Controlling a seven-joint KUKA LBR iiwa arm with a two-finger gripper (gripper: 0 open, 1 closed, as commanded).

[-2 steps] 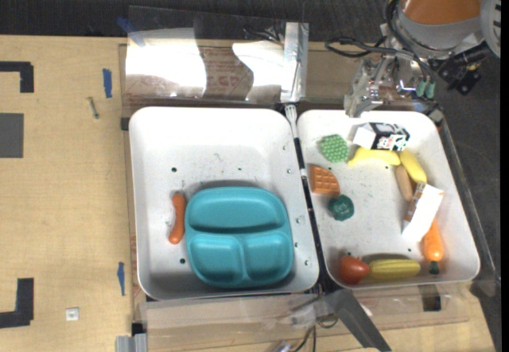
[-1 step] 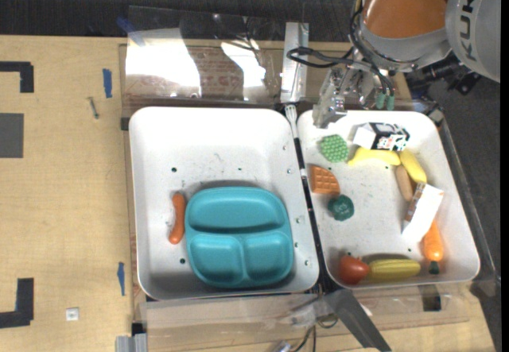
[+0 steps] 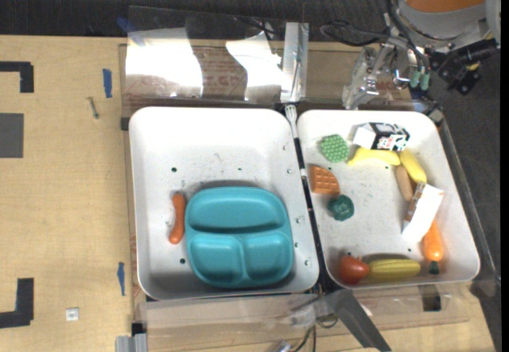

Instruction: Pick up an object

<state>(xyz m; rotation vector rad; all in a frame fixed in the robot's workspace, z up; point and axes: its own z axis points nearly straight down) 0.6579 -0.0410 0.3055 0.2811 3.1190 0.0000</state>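
- Left bin [image 3: 151,136]: a big teal tray [image 3: 237,235] fills its near half, an orange sausage [image 3: 176,218] just beside it.
- Right bin [image 3: 461,207]: bananas [image 3: 374,156], a carrot [image 3: 432,242], a tomato [image 3: 352,267], a waffle [image 3: 323,180], a green ball [image 3: 342,207], all loose.
- My pincer [image 3: 380,72] hangs beyond the right bin's far rim, nothing in it; open or clenched, I cannot tell.
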